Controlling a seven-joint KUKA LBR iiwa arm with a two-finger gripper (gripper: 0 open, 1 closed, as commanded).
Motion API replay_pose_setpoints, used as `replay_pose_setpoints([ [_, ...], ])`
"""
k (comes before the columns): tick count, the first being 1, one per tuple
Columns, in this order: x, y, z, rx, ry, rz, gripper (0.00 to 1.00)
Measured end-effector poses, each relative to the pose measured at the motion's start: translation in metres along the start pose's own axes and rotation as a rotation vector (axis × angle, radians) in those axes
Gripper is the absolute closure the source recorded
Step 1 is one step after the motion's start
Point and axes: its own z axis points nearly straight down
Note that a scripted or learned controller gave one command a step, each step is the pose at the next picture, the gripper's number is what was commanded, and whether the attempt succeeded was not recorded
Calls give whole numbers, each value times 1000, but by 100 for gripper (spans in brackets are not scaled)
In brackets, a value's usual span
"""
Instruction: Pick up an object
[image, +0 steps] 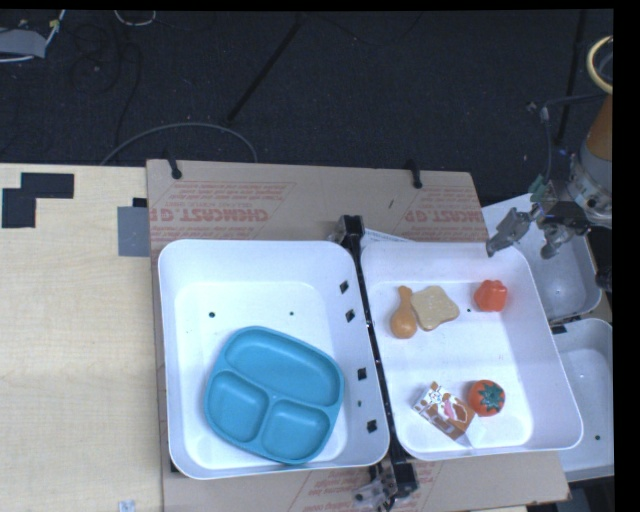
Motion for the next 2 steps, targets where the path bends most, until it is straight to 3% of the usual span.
replay_pose_setpoints([
  [1,0,2,-7,-11,-2,-2,0],
  [2,-8,3,52,-6,-2,-1,0],
])
